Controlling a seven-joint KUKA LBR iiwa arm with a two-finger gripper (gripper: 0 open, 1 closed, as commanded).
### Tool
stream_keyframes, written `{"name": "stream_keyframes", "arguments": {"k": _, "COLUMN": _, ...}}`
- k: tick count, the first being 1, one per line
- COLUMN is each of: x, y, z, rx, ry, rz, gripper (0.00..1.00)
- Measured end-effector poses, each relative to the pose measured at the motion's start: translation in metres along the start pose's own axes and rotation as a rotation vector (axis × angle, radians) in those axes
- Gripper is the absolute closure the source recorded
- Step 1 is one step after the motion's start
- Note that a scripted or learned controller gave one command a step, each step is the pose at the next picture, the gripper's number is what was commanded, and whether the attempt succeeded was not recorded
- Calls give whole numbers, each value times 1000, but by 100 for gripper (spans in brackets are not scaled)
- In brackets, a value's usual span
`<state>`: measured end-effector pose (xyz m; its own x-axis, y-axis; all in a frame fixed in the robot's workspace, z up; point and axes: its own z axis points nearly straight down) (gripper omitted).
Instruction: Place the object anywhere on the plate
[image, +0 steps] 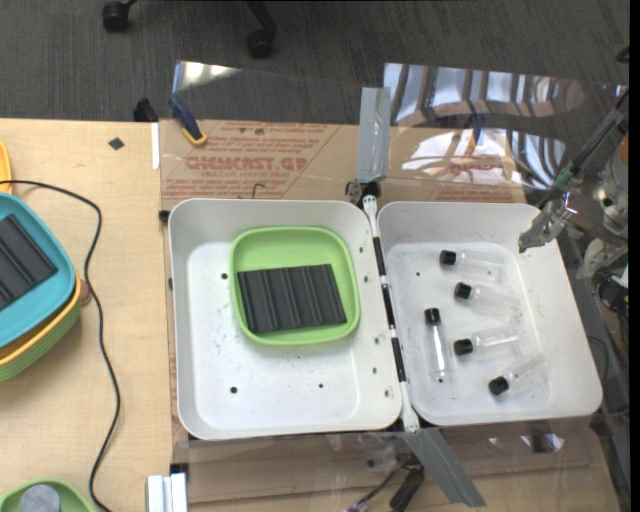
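Inside the left white bin (200, 390) lies a green square plate (292, 241), and a black ridged slab (293, 298) covers most of its middle. Several clear plastic tubes with black caps are scattered in the right white bin (570, 400): one at the top (470, 262), one standing lengthwise (438, 340), one near the front (520, 376). My gripper (541, 231) hangs over the right bin's far right corner, above the rim and apart from all the tubes. Nothing can be seen in it.
Teal and green plates (30, 285) are stacked on the wooden table at the far left, with a black cable (100, 330) looping past them. Cardboard (250, 155) and clear sheeting (480, 110) lie behind the bins. The arm's hoses crowd the right edge.
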<state>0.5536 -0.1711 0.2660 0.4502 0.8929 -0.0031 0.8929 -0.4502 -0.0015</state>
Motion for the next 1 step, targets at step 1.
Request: {"name": "stream_keyframes", "arguments": {"k": 1, "x": 3, "y": 35, "z": -133, "rx": 1, "ry": 0, "rz": 93, "gripper": 0}}
